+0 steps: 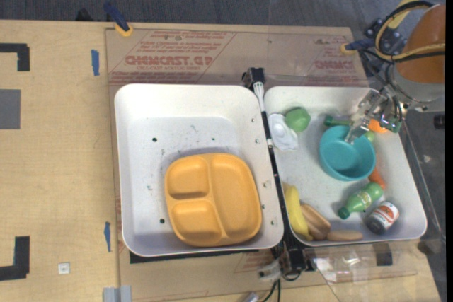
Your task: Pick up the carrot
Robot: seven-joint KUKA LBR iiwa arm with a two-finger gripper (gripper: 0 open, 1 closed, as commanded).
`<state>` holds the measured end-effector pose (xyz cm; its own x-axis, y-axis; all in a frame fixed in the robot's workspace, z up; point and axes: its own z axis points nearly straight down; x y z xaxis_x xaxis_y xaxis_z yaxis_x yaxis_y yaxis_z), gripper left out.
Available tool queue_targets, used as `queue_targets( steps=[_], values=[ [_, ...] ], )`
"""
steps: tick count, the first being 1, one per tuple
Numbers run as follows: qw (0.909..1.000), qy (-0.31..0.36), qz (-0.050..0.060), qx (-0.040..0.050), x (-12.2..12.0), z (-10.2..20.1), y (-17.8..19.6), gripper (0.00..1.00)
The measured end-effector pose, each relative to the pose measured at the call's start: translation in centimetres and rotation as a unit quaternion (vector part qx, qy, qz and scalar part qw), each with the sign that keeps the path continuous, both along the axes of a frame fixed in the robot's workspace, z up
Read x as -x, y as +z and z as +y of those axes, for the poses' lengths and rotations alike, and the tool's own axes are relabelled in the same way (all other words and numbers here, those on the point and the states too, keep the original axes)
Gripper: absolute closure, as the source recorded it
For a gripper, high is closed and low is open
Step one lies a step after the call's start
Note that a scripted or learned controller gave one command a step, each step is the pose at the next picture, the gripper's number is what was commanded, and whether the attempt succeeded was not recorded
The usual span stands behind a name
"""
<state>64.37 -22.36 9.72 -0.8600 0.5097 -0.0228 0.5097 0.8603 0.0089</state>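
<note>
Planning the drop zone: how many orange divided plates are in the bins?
1. The orange divided plate lies in the left bin, toward its near edge. The right bin is cluttered, so something could be hidden there.

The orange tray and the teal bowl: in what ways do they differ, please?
The orange tray lies in the left bin; the teal bowl sits in the right bin. The tray is a rounded rectangle split into three compartments, while the bowl is round with one hollow. The tray is clearly the larger. The tray is alone in its bin; the bowl has several small items around it, and the gripper is at its rim. Both sit upright, open side up.
</note>
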Motion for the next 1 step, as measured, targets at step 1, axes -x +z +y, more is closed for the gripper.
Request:
queue_targets(
  steps=[1],
  values=[
    [0.9973,0.072,-0.011,0.0054,8.95,0.73,0.35,1.00]
  ],
)
